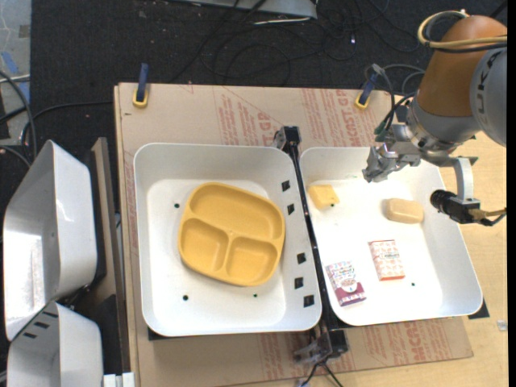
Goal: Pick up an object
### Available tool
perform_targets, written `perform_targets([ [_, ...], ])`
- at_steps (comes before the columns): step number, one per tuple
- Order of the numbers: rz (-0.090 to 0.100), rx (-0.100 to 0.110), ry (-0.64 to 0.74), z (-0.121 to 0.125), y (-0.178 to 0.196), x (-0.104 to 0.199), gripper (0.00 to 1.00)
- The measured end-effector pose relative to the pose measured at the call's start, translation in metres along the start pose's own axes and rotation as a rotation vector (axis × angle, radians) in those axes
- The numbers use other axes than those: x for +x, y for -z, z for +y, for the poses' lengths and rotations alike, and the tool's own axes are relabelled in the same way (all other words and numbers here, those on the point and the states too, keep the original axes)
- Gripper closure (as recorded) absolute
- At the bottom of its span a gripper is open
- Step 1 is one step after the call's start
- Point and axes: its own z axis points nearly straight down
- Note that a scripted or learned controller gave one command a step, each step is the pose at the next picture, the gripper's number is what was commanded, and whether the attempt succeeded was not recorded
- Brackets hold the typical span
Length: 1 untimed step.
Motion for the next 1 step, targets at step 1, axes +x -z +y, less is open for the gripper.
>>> perform_targets([
  [1,0.000,0.000,0.001,-0.0046,0.0608,0.0043,1.00],
])
